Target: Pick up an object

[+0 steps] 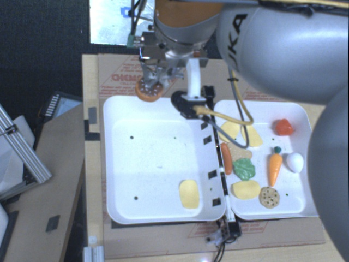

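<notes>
- A round orange-brown disc (148,93), like a biscuit or doughnut, sits between the jaws of the gripper (150,87), clamped, at the far rim of the left bin.
- The left bin (152,146) carries one pale yellow oval piece (189,193) near its front right corner.
- The right bin (297,201) carries a red tomato (283,126), a carrot (274,168), a white egg (294,162), a cookie (269,197), a green leafy piece (245,169), a sausage (226,158) and yellow pieces.
- Both bins rest on cardboard on the counter (65,201).
- The grey arm (283,42) spans the top right.
</notes>
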Motion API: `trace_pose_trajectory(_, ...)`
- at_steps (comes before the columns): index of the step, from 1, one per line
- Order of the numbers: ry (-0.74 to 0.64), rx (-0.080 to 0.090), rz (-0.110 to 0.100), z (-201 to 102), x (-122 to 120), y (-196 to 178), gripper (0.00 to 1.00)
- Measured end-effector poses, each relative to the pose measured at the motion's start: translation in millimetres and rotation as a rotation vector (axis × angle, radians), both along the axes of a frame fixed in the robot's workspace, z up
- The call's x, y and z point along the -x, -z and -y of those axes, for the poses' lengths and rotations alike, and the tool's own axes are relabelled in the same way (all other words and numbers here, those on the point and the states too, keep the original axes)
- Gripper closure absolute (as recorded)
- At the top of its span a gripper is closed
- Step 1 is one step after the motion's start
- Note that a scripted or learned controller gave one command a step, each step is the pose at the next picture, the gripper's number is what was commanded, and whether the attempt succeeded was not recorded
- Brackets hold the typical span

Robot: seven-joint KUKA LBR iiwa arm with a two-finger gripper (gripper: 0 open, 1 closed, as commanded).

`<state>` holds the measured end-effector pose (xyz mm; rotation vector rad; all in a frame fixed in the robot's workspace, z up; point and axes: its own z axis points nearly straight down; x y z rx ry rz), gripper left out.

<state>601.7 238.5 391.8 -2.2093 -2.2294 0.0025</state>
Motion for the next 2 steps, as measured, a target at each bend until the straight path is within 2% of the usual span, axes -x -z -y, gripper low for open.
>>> trace_pose_trajectory(1, 0.015, 0.002, 0.006, 124, -49, 9, 1.0)
trace_pose_trajectory(2, 0.002, 0.001, -0.002, 67, -8, 81, 1.0)
